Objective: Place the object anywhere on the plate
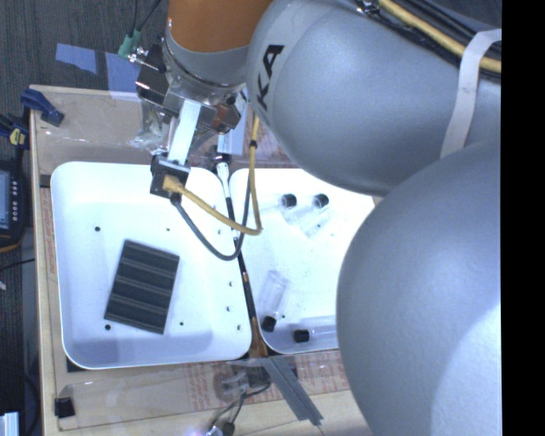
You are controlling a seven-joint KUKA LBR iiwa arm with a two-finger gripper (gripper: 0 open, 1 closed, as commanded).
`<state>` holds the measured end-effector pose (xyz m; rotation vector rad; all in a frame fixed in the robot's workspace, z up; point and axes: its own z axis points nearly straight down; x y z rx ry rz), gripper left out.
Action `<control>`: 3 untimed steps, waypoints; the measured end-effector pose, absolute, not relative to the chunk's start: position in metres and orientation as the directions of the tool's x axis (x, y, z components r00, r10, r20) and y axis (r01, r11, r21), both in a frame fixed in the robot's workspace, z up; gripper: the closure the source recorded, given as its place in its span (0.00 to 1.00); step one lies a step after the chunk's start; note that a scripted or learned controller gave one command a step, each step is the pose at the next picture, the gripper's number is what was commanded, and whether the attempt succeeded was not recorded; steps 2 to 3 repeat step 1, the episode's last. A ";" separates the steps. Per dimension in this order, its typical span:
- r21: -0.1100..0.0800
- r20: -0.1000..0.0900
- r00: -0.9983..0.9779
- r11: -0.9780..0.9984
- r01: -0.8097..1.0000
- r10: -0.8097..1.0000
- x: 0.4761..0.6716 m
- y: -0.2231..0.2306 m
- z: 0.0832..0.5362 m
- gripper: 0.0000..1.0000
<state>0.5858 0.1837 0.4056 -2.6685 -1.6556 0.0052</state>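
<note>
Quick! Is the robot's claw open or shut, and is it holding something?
Gripper: cannot be told, open or closed or holding; this view from above does not settle it.

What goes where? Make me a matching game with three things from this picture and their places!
Things:
1. dark ribbed plate
2. clear tubes with black caps
3. orange band

Places:
A. in the right bin
B. on the grey arm, at the top of the picture
C. in the left bin

Pairs: 1-C, 2-A, 3-B
</note>
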 end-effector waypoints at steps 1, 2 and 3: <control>-0.002 -0.004 0.644 -0.644 0.765 0.765 0.656 0.221 0.434 1.00; -0.002 -0.004 0.644 -0.644 0.765 0.765 0.656 0.221 0.434 1.00; -0.002 -0.004 0.644 -0.644 0.765 0.765 0.656 0.221 0.434 1.00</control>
